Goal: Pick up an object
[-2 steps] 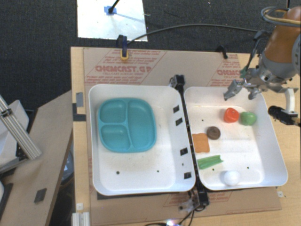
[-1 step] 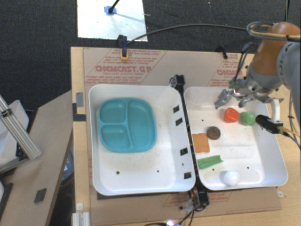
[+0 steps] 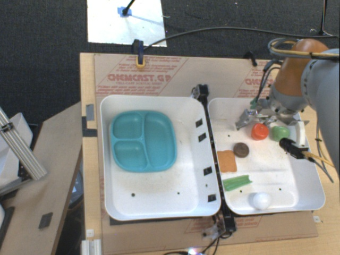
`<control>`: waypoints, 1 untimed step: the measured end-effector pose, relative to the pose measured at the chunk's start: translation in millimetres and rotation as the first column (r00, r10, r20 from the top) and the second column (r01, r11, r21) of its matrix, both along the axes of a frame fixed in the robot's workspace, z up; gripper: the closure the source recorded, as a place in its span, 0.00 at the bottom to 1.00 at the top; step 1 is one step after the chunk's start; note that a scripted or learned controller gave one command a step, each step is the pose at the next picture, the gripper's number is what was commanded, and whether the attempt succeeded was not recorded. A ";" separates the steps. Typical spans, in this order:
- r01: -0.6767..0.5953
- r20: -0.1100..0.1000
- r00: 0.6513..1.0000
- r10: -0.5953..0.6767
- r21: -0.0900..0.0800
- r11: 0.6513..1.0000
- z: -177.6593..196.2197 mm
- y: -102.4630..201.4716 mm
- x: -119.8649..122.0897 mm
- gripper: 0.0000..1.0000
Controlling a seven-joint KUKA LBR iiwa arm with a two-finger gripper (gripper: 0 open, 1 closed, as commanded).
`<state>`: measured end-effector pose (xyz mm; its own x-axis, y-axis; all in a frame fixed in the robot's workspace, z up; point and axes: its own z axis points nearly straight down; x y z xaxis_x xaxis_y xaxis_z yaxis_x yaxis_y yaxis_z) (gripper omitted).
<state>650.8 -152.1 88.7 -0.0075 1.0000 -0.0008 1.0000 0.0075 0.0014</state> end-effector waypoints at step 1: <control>-0.002 0.004 1.000 0.002 0.000 1.000 12.9 0.0 1.2 1.00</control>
